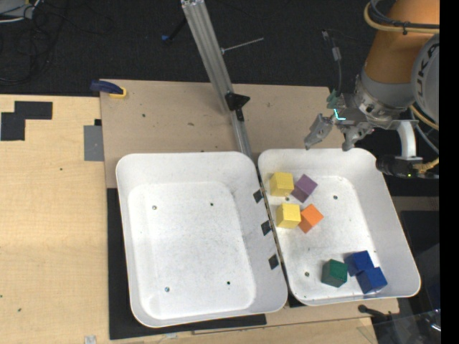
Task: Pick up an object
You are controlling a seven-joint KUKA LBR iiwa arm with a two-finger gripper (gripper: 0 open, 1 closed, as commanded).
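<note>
Take the right bin point(401, 213) as your landmark. At its near edge you see a blue block point(365, 271) in the near right corner, with a green block point(333, 272) just to its left. Farther in, toward the bin's left wall, you find a cluster: a yellow cube point(288, 215) touching an orange cube point(311, 218), and beyond them a second yellow cube point(281, 184) beside a purple cube point(304, 188). Past the bin's far rim, your gripper point(331, 133) hangs above the bench with its fingers spread apart and nothing between them, well clear of every block. Left of the right bin sits the left bin point(143, 170).
</note>
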